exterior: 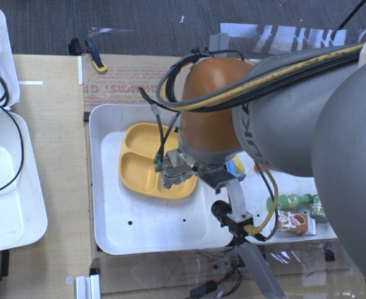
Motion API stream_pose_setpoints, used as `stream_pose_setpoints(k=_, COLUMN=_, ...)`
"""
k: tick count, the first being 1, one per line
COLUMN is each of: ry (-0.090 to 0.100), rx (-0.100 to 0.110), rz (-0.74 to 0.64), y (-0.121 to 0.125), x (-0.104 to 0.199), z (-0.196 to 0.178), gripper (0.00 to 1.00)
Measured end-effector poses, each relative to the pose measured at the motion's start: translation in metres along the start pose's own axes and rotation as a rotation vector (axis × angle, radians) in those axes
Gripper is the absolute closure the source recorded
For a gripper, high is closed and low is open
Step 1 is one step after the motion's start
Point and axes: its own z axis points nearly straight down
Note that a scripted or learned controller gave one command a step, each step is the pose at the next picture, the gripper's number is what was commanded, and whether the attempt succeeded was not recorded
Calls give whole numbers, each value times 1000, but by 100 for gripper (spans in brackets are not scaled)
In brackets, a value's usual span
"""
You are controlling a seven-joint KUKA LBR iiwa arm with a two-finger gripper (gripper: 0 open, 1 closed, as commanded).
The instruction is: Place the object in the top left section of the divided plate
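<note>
A yellow divided plate lies in the left part of the white bin. The arm's orange band and grey wrist cover the plate's right side. My gripper hangs over the plate's lower right edge, its metal parts seen from above. Whether anything is between its fingers is hidden by the wrist. A small blue and yellow object peeks out just right of the wrist.
A green bottle and a red-and-white packet lie in the bin's right part, under the arm. A second white bin stands at the left with black cables over it. Bare bin floor lies in front of the plate.
</note>
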Motion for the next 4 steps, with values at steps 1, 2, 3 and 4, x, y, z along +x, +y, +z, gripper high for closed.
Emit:
stream_pose_setpoints(k=1, ry=1, rx=0, rz=111, y=-9, x=13, z=131, gripper=100)
stream_pose_setpoints(k=2, ry=0, rx=-2, rz=348, y=-20, x=-28, z=40, gripper=100)
stream_pose_setpoints(k=3, ry=-1, rx=-1, rz=413, y=16, x=-101, z=-35, gripper=100)
stream_pose_setpoints(k=4, ry=-1, rx=0, rz=671, y=26, x=-169, z=-109, gripper=100)
